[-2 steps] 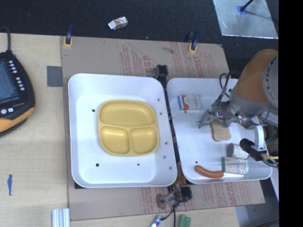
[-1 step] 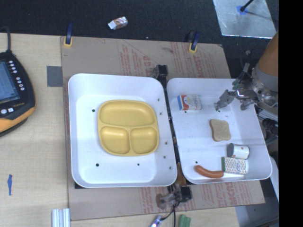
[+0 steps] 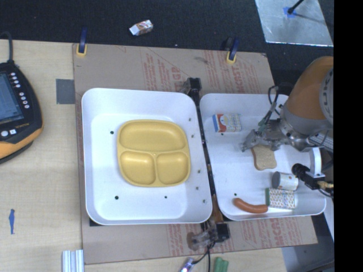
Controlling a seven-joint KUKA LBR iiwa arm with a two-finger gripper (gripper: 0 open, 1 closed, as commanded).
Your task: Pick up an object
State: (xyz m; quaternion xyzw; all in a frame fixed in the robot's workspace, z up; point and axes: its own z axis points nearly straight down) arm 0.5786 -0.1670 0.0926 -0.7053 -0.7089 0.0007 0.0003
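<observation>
Over the right bin (image 3: 227,205), the gripper (image 3: 262,141) hovers just above a tan bread slice (image 3: 264,158), perhaps touching it, its fingers spread apart and gripping nothing, a sausage (image 3: 249,206) lying nearer.

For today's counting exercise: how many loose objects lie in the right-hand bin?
5. A small carton sits near the back left, a bread slice lies mid-bin under the gripper, a small cylinder and a box lie front right, and a sausage lies at the front. The arm may hide more.
</observation>
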